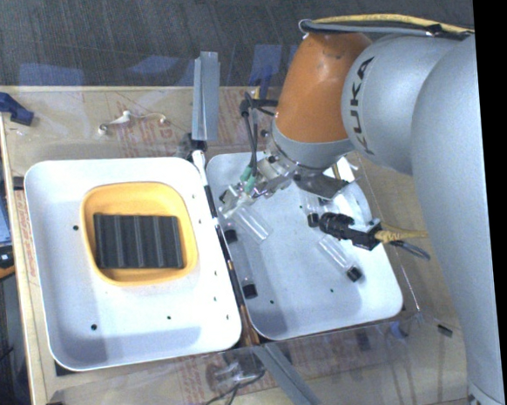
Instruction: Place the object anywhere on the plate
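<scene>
Two white bins stand side by side on the table (72, 111). The left bin (64, 291) holds a yellow plate (135, 194). A dark ribbed block (140, 241) lies flat at the plate's centre, its long axis running left to right across the table. On this evidence the block is probably already placed. The arm (376, 91) reaches over the right bin (314, 310). The jaws hang above that bin's rear left corner, to the right of the block and well apart from it. Whether the jaws are open or closed cannot be told.
</scene>
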`<state>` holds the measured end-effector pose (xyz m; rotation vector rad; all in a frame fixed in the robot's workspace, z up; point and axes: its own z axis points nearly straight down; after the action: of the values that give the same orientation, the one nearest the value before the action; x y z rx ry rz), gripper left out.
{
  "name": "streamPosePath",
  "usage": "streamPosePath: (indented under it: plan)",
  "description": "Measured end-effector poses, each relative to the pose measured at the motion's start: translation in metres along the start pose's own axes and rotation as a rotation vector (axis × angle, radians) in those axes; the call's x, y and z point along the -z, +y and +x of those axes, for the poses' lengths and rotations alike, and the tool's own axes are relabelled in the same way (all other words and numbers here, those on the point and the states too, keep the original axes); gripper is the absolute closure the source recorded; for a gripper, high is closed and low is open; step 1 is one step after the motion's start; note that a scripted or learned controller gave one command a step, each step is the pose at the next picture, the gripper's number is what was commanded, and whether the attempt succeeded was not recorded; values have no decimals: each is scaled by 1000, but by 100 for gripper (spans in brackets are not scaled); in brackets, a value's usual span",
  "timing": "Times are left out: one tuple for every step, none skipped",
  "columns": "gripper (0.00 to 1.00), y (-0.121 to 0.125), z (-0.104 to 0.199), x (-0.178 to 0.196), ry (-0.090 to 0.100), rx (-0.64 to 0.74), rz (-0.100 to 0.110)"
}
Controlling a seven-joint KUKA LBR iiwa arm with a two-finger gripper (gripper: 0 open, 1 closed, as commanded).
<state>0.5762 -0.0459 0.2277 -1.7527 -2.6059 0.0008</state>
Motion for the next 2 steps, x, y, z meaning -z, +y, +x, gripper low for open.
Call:
streamPosePath:
  plan:
    - [100,37,23,-25,-1,200,-1]
    - [100,81,41,-36,0,294,-1]
